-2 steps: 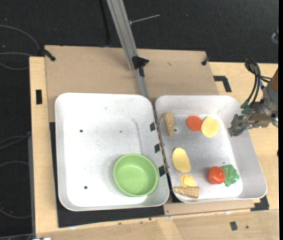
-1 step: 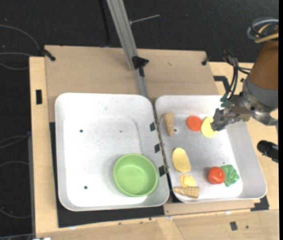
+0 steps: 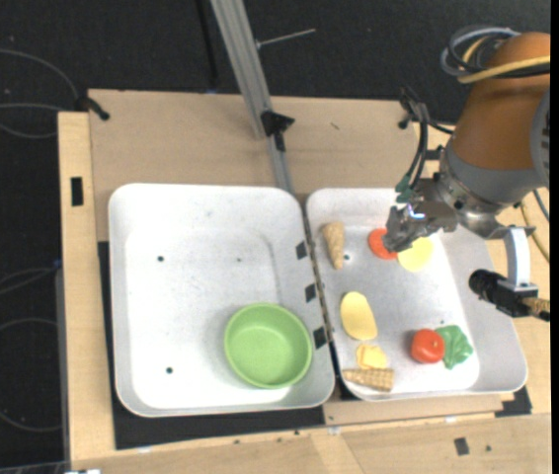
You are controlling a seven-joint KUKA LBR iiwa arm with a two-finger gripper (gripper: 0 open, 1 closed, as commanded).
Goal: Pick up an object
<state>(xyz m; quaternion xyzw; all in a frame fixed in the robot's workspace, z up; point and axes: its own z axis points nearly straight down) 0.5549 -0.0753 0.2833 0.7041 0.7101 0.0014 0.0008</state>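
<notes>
Jaws: the jaws (image 3: 399,237) hang low over the upper part of the right bin, right above a small orange-red piece and a pale yellow piece; whether they are spread or closed cannot be told, nor whether they touch either piece.
Arm: the grey arm (image 3: 497,117) with its orange band comes in from 3 o'clock and bends down toward the right bin.
Right bin: the right bin (image 3: 487,363) is white and shallow and lies on the bench beside the left bin, their sides meeting along the middle.
Orange-red piece: the orange-red piece (image 3: 379,245) lies at about 12 o'clock in the right bin, partly under the jaws.
Pale yellow piece: the pale yellow piece (image 3: 417,256) lies just beside the orange-red one, on its 3 o'clock side.
Cone: a tan cone (image 3: 334,242) lies at 10 o'clock in the right bin, near the dividing edge.
Yellow oval: a yellow oval (image 3: 359,314) rests near the bin's centre, toward 8 o'clock.
Waffle piece: a yellow and tan waffle piece (image 3: 372,367) sits at 6 o'clock, by the lower rim.
Tomato: a red tomato with green leaf (image 3: 438,346) sits at 5 o'clock.
Left bin: the left bin (image 3: 181,235) holds a green bowl (image 3: 268,345) at its 5 o'clock corner.
Bench: the tan bench (image 3: 161,136) carries both bins.
</notes>
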